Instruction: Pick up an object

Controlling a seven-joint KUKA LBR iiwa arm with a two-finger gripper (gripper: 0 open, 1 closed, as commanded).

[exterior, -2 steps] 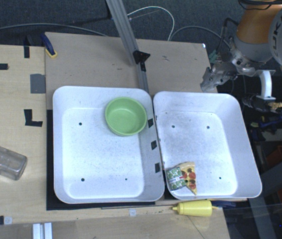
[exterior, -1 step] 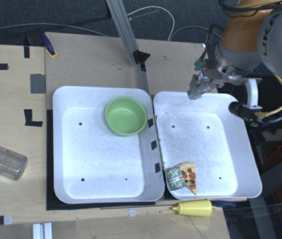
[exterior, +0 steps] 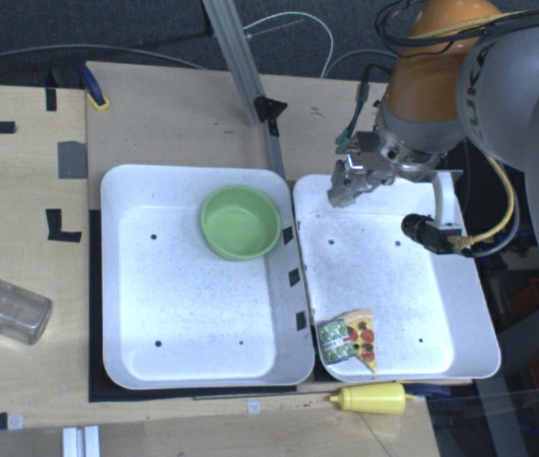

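A green bowl (exterior: 241,222) sits upright in the left bin (exterior: 136,284), near its far right corner. A small packet printed in green and red (exterior: 349,338) lies in the right bin (exterior: 393,274) at its near left corner. A yellow bottle (exterior: 376,398) lies on the bench just outside the right bin's near rim. My gripper (exterior: 344,190) hangs over the far left corner of the right bin, well away from the packet and to the right of the bowl. Nothing shows beneath it.
A grey metal post (exterior: 241,60) slants up from behind the two bins. A clear plastic cup (exterior: 3,305) lies on the bench at the far left. Black tape marks dot the bench on the left. Cables (exterior: 484,236) loop beside the arm on the right.
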